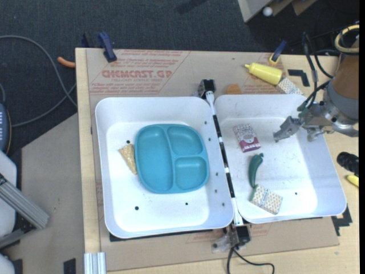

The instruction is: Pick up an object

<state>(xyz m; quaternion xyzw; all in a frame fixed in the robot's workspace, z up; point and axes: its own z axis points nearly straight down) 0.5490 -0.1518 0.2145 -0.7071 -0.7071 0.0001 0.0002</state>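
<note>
In the right bin (319,207) lie a small pink and white box (246,137), a green pepper-shaped toy (254,169) and a patterned packet (267,198). My gripper (297,133) hangs over the upper right part of that bin, to the right of the box and well apart from it. It is open, with nothing between its fingers. The grey arm with its orange band (345,81) comes in from the right edge.
The left bin (114,210) holds a teal divided plate (171,157) with a tan sponge-like piece (129,156) at its left side. A yellow bottle (264,72) and blue clamps (106,45) sit on the board behind the bins. A divider ridge (221,153) separates the bins.
</note>
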